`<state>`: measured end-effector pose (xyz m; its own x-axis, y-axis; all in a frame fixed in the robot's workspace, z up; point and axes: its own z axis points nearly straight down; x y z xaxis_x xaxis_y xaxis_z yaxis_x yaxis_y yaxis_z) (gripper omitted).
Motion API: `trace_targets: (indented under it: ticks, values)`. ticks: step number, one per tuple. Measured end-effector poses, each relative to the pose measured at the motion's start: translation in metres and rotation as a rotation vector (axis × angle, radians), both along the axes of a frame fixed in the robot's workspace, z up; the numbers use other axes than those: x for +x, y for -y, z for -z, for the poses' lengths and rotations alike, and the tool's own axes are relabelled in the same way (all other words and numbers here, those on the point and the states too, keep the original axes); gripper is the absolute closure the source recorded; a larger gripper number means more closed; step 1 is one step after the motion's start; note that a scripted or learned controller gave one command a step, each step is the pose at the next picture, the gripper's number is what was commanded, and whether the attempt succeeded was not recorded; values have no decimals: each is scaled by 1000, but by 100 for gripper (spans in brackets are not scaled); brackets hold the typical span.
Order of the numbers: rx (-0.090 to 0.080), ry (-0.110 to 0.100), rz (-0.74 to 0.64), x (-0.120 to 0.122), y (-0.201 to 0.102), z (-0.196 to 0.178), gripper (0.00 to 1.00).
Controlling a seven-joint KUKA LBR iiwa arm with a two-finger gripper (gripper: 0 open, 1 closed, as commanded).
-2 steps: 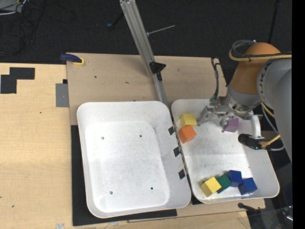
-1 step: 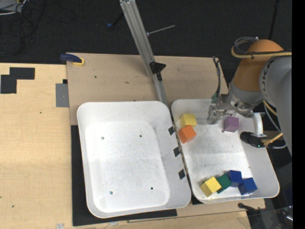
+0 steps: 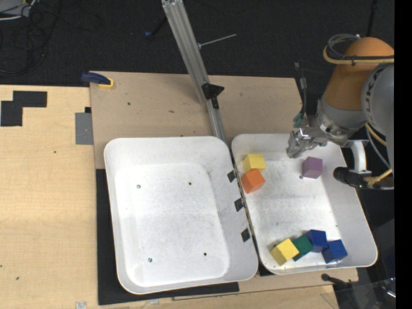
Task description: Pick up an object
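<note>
At the near edge of the right bin (image 3: 360, 234) four blocks huddle: a yellow block (image 3: 284, 251), a green block (image 3: 302, 245) touching it, and two blue blocks (image 3: 326, 244) just beyond, all turned a little off square with the bin's walls. The left bin (image 3: 129, 172) lies beside it, the two meeting along black clips at the shared rim. Farther in, against that rim, an orange block (image 3: 253, 181) sits touching a second yellow cube (image 3: 253, 162) just behind it. Across the bin, near its far right side, a purple block (image 3: 312, 167) stands alone, squat, with no clear long axis, its faces roughly square to the bin. The pincer (image 3: 297, 145) hangs just beyond and left of it, apart from it; its fingers blur together, so I cannot tell whether they are spread or closed. Behind, the desk (image 3: 154, 108) carries a slanted aluminium rail (image 3: 191, 53).
</note>
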<state>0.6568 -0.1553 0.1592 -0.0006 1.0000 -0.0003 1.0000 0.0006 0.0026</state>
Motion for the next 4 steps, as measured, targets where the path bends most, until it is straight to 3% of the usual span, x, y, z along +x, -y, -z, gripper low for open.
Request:
trace_targets:
  ticks: [1, 3, 4]
  values:
    - [-1, 1, 0, 1, 1, -53, 100]
    - [3, -8, -3, -51, -96, -67, 100]
    - [3, -8, -4, -64, -143, -76, 100]
